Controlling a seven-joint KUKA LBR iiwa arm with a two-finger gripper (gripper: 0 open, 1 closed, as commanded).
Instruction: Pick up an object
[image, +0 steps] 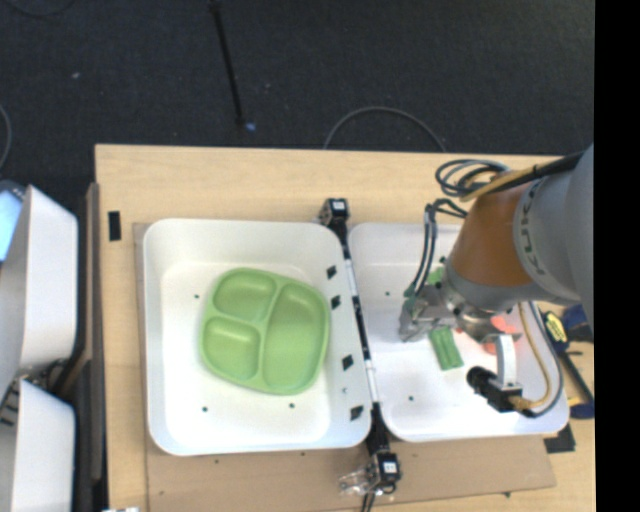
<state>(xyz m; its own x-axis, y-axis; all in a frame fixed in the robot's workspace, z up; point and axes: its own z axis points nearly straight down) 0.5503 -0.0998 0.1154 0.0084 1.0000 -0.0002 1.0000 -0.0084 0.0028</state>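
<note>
Hovering: end effector (425, 318) low over right bin (400, 410), beside green block (445, 348), for picking.
Grip: cannot tell.

Wooden bench (240, 180) carries two white bins side by side, touching along a shared edge. Left bin (160, 400) sits near bench centre; right bin (385, 250) reaches toward the right edge.

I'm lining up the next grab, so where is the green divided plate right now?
The green divided plate lies flat in the left bin, near its middle, left of the divider, away from the arm over the right bin.
</note>
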